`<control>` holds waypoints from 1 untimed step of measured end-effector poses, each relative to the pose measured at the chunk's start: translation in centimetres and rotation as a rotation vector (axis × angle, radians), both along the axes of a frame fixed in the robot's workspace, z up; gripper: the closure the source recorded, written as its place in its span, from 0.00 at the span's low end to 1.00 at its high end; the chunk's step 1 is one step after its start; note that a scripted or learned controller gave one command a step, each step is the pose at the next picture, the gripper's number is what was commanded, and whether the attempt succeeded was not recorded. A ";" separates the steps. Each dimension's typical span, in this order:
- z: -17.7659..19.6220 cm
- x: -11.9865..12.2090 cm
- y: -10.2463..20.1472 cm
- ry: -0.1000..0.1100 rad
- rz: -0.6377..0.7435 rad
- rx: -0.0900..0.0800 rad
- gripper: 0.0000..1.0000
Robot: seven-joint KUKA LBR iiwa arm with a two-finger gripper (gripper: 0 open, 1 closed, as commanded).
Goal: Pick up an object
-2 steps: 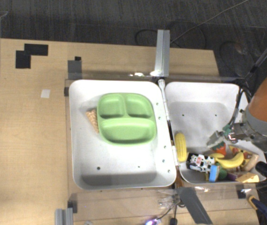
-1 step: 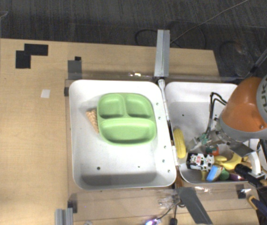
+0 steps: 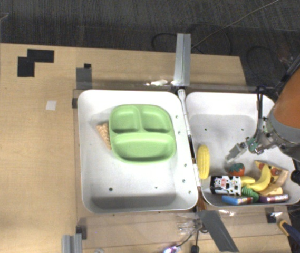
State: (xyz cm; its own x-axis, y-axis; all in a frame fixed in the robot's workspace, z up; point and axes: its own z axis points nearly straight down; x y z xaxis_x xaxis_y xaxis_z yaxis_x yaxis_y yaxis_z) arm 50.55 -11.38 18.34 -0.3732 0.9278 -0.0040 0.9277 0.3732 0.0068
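Now: approach step, pincer [image 3: 239,151] over right bin [image 3: 213,115], nothing held.
Fingers look spread; toys [image 3: 244,186] lie just below it, corn [image 3: 203,161] left; next needs a drop onto one.

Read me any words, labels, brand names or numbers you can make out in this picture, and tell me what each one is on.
No text here can be read.
Black and white carton in the right bin: it carries dark markings, too small and blurred to read.
Small packages along that bin's front edge: any print is too blurred to make out.
Green divided plate, left bin and yellow corn: no writing visible.
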 end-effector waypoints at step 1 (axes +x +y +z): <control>-8.6 -1.2 1.7 0.000 0.154 0.000 0.00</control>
State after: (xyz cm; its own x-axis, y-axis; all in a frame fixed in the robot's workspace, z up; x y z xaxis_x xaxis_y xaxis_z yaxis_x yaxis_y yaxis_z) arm 49.35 -9.63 9.73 -0.5109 0.8596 -0.0041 0.8596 0.5109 0.0067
